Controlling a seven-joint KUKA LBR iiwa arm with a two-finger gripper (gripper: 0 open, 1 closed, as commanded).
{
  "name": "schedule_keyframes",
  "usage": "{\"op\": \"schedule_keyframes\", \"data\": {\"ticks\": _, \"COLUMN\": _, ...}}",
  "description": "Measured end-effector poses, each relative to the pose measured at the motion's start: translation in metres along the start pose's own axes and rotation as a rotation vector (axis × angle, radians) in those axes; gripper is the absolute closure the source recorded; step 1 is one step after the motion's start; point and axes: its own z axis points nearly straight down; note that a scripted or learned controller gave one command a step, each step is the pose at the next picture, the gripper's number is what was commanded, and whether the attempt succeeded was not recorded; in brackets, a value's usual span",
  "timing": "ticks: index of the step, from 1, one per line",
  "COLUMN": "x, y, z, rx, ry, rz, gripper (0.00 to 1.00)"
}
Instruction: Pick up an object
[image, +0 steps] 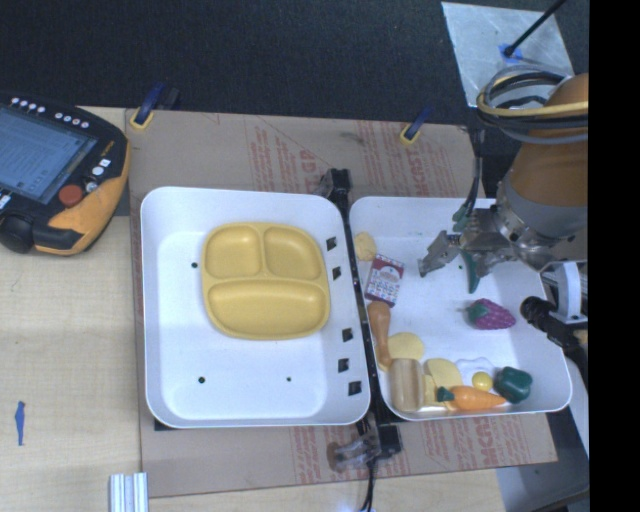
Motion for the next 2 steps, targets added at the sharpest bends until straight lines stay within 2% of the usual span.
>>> {"op": "schedule_keyframes", "data": {"ticks": 1, "x": -0.122, "y": 0.015, "z": 0.017, "rx": -0.003, "ry": -0.006, "rz": 0.011, "gripper": 0.0}}
{"op": "schedule_keyframes", "data": {"ticks": 2, "x": -0.099, "y": -0.031, "z": 0.091, "rx": 0.01, "ry": 0.004, "rz": 0.0, "gripper": 0.0}}
